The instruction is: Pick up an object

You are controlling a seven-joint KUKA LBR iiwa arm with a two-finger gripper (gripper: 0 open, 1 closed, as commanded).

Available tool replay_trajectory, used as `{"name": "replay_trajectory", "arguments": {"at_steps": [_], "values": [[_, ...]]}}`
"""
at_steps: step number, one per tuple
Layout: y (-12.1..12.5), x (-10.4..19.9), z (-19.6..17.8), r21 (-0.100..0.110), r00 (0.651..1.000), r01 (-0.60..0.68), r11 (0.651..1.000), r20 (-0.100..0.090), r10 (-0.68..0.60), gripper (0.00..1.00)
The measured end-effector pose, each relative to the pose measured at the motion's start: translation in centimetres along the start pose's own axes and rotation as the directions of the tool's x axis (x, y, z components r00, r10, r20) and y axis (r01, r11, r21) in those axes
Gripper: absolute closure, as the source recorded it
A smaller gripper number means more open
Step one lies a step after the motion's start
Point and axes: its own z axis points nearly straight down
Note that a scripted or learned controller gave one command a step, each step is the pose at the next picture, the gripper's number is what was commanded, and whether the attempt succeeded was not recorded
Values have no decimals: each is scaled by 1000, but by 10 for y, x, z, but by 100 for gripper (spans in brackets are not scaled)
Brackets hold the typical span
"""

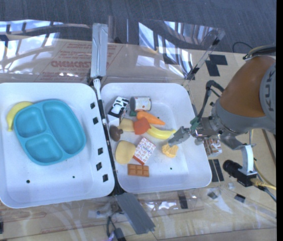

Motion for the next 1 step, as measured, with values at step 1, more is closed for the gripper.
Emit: {"name": "replay_trajectory", "arguments": {"at_steps": [1], "values": [[51, -16, 120, 6, 979, -206, 979, -1, 206, 0]]}}
